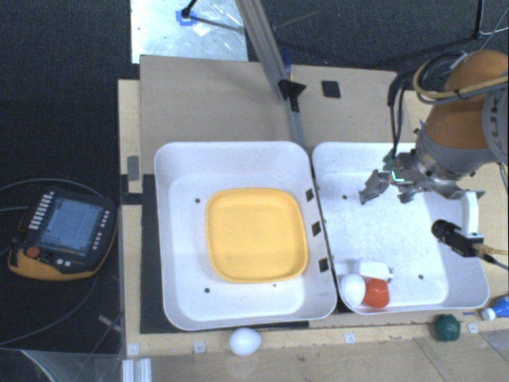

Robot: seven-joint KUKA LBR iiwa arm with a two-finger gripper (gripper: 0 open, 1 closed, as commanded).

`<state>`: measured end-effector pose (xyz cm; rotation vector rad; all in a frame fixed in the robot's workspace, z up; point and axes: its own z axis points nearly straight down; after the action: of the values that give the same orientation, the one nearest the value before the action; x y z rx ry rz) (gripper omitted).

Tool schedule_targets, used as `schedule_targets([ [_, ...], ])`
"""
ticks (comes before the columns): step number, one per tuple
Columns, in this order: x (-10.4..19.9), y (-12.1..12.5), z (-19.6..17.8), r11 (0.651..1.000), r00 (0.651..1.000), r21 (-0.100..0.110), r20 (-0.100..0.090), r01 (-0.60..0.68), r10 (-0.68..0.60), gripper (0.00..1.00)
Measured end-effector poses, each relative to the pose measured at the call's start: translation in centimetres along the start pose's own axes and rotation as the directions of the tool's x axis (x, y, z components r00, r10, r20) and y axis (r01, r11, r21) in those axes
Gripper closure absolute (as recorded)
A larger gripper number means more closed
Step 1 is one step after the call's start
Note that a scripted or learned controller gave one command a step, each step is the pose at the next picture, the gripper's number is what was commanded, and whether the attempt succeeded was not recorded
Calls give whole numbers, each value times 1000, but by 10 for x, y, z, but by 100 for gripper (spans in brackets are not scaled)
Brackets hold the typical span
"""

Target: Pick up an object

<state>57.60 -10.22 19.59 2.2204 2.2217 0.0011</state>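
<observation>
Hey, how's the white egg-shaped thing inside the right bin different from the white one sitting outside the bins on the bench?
The white egg in the right bin lies in that bin's near left corner, touching an orange-red object; the white egg on the bench lies alone, apart from everything, just outside the left bin. The bin egg is partly hidden by its neighbour; the bench egg shows whole. Both look white, smooth and similar in size.

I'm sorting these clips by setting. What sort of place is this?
Probably a robotics lab: a robot arm reaches over two white bins on a bench, with a teach pendant lying on the dark floor beside it.
</observation>
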Motion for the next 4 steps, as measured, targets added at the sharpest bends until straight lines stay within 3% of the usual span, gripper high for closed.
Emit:
schedule_targets([
  [1, 0, 0, 0, 1000, 1000, 0, 0, 0, 0, 0],
  [3, 9, -3, 98, 1000, 1000, 4, 0, -1, 1, 0],
  [4, 8, -2, 85, 1000, 1000, -1, 0, -1, 1, 100],
])
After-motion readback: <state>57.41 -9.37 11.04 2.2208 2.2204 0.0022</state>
